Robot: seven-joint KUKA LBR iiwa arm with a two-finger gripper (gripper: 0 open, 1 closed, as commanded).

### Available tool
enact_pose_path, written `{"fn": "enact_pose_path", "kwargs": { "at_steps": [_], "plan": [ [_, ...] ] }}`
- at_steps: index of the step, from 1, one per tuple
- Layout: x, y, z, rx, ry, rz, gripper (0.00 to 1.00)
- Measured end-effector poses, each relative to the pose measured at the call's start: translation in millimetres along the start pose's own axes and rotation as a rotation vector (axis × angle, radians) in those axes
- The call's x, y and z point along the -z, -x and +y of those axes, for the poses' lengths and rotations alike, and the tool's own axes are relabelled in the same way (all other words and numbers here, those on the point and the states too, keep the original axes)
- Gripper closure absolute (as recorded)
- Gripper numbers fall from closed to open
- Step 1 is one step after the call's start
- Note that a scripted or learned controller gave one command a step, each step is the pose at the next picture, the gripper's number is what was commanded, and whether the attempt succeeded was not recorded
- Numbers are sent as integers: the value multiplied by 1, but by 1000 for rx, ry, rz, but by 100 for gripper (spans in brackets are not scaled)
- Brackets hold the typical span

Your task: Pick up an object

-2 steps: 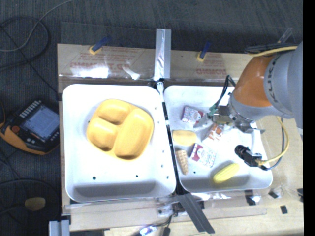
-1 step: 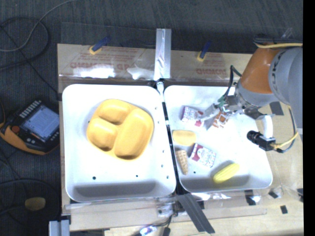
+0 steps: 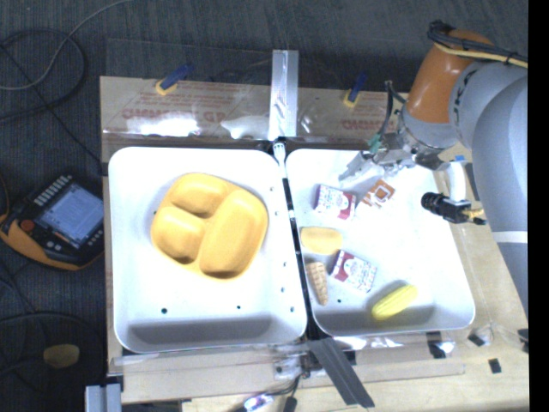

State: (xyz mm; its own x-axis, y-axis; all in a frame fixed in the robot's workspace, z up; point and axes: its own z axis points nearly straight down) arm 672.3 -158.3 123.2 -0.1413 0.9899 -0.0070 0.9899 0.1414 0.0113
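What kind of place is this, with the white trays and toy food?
Probably a robotics lab: a robot arm reaches over two white bins, with a handheld controller and loose cables on the carpeted floor.

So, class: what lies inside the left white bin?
The left white bin holds one large yellow lumpy foam-like object, resting near its middle. Whatever the bin floor carries beneath that object is covered and cannot be seen.
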Motion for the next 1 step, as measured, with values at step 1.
{"fn": "enact_pose_path", "kwargs": {
  "at_steps": [1],
  "plan": [
    [-33,26,-5,75,-6,2,0]
  ]
}}
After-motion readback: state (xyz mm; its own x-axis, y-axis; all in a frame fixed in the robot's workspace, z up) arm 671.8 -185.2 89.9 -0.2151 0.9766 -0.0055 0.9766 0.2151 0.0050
